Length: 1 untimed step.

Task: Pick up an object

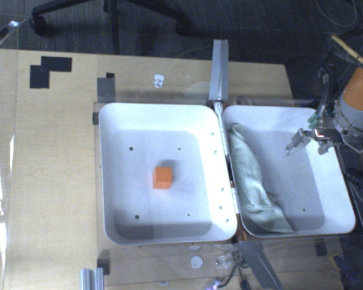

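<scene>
You've got open floor all around the orange block mid left bin; the grey cloth hogs the right bin's left wall.

Grey arm, orange band

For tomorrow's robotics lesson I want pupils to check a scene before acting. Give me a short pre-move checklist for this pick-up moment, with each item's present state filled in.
1. Target in sight: orange cube lies alone near the middle of the left bin: ok.
2. Cube free of neighbours and walls: ok.
3. Gripper above the target: not ok; it is over the right bin.
4. Gripper carries nothing: ok.
5. Crumpled cloth along the right bin's left wall, apart from the gripper: ok.
6. Fingers open enough: cannot tell.
</scene>
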Available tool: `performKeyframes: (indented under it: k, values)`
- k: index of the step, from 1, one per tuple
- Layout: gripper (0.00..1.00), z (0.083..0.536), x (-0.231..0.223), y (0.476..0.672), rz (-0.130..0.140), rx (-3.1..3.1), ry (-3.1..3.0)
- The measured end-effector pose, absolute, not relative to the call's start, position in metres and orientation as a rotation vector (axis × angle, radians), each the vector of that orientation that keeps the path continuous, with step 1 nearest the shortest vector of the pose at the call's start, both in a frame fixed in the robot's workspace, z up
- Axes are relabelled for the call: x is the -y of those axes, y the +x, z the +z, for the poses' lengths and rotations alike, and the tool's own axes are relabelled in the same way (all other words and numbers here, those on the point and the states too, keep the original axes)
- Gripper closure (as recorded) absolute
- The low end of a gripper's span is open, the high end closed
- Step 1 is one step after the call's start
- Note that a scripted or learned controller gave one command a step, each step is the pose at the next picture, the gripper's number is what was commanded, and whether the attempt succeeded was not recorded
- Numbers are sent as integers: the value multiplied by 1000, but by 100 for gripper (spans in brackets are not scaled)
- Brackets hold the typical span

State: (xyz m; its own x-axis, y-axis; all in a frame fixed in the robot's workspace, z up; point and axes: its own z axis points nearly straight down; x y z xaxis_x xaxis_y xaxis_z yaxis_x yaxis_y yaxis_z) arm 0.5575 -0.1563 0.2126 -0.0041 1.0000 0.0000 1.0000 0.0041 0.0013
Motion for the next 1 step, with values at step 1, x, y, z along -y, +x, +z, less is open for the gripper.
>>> performKeyframes:
  k: [1]
  values:
    - [0,96,130,576,5,-2369,2057]
